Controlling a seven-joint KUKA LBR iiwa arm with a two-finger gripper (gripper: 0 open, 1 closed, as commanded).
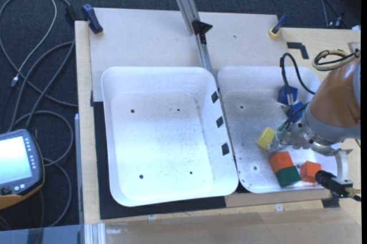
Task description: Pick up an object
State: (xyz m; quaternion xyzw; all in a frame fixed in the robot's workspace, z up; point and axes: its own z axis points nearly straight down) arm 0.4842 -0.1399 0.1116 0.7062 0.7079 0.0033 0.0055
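Two white bins sit side by side on the tabletop (143,36) in front of me: the left bin (114,82) holds nothing I can pick, while the right bin (246,94) carries all the candidates, bunched in its near right corner. My arm (338,105) reaches in from the right and hangs low over that cluster. The end effector (289,137) sits just beside the yellow block (266,138) and directly above the orange block (281,161). Whether it is released or clenched I cannot tell; the wrist and cabling cover it, and I see nothing lifted clear of the bin floor. Touching the orange block on its near side lies a green block (288,175), and a second, smaller orange piece (310,170) rests just to the right of that. I judge this as the approach-and-grasp step, not yet a lift. Next I need a clean closure on a single block, probably the yellow or the orange one, without nudging its neighbours, followed by a straight rise.
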